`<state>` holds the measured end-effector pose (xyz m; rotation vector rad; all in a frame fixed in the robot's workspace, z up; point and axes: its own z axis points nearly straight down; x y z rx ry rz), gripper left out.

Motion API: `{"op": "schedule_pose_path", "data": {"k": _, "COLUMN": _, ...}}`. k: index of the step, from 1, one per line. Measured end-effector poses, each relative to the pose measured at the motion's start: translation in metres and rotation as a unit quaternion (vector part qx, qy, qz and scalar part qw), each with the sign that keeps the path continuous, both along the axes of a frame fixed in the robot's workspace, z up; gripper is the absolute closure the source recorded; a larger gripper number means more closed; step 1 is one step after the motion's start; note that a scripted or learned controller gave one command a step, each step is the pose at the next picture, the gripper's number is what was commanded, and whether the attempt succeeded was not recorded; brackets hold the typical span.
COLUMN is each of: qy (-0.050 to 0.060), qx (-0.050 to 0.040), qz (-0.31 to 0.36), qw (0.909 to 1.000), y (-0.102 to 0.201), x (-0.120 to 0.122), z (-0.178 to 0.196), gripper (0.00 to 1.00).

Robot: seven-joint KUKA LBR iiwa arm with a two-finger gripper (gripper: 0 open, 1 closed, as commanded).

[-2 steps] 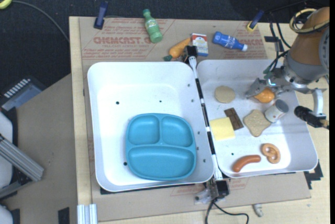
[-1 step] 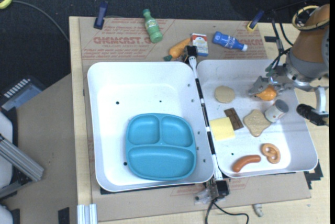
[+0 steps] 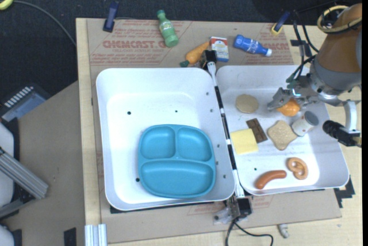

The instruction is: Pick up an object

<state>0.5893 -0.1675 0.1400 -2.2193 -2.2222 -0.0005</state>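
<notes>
Orange fruit (image 3: pixel 290 107) sits between the tool's (image 3: pixel 286 102) fingers in right bin (image 3: pixel 333 167).

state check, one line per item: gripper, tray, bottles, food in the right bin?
gripper: low in right bin, at an orange item
blue divided tray: flat in left bin
green bottle: lying on bench
blue bottle: lying on bench
sausage: loose
pretzel: loose
cheese slice: flat
</notes>
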Motion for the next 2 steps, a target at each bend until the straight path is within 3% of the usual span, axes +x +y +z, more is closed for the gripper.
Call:
{"op": "schedule_pose_path", "data": {"k": 1, "qy": -0.004, "qx": -0.0009, "qz": 0.0, "qw": 1.0, "y": 0.021, "x": 0.049, "z": -0.052, "gripper": 1.0}}
{"op": "schedule_pose_path", "data": {"k": 2, "qy": -0.002, "qx": -0.0004, "qz": 0.0, "qw": 1.0, "y": 0.086, "x": 0.032, "z": 0.046, "gripper": 1.0}}
